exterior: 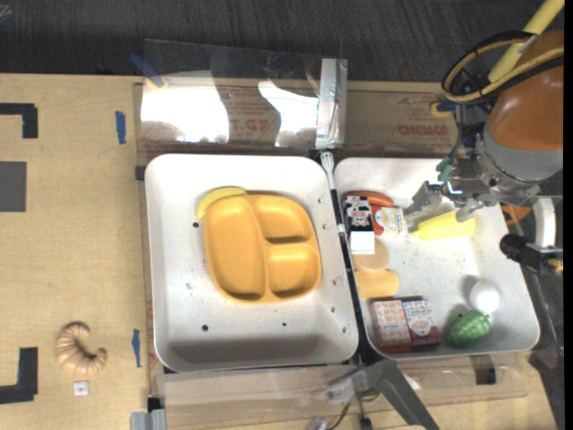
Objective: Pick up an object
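1. Gripper position: the gripper (440, 206) sits over the upper part of the right bin (519, 330), with the arm (528, 124) entering from the right.
2. Gripper state: its fingers appear spread, one pale finger angled toward the left, and nothing is visible between them. The view is coarse here, so treat the spread as probable rather than certain.
3. Candidate object: a yellow block (445, 227) lies on the bin floor just beside and below the fingertips. It is the nearest item to take.
4. Handling estimate: the yellow block looks like a light, rigid toy piece with a smooth surface. It may slip under a shallow pinch. Close across its short sides, near the middle of its length.
5. Neighbouring items in the right bin: a small printed carton (358, 213) and an orange piece (388, 220) near the left wall, two printed boxes (406, 322) at the lower edge, a green lumpy item (469, 327) and a white ball (484, 296) at lower right.
6. Left bin (170, 240): holds a yellow divided tray (261, 245).
7. Off-bin item: a croissant-shaped toy (81, 348) rests on the bench (63, 240), well apart from both bins.
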Controlling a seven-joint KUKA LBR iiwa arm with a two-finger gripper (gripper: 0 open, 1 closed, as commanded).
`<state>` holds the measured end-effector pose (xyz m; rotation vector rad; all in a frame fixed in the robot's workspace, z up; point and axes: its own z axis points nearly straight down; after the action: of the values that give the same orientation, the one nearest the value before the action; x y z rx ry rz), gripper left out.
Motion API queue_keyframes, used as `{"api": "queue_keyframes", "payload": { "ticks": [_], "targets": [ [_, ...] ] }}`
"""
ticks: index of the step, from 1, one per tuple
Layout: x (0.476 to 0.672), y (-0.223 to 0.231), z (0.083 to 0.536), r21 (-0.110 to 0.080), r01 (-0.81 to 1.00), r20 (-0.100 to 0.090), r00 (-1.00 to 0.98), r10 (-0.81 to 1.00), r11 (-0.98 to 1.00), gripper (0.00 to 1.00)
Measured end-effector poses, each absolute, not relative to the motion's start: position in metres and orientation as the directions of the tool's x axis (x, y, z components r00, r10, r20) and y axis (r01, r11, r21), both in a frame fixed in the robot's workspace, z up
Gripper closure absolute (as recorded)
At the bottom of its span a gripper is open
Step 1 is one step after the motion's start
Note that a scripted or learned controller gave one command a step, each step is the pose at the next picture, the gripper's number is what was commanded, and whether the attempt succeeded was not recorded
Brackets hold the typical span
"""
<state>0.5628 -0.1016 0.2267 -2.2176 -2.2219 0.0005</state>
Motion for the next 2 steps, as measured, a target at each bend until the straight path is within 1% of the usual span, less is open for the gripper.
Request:
{"api": "queue_keyframes", "payload": {
  "ticks": [1,2],
  "targets": [
    [0.567,-0.137,0.283,0.006,1.0,-0.002,0.031,1.0,-0.031,0.0],
    [0.557,-0.137,0.137,-0.011,0.994,0.001,0.11,0.994,-0.11,0.0]
  ]
}}
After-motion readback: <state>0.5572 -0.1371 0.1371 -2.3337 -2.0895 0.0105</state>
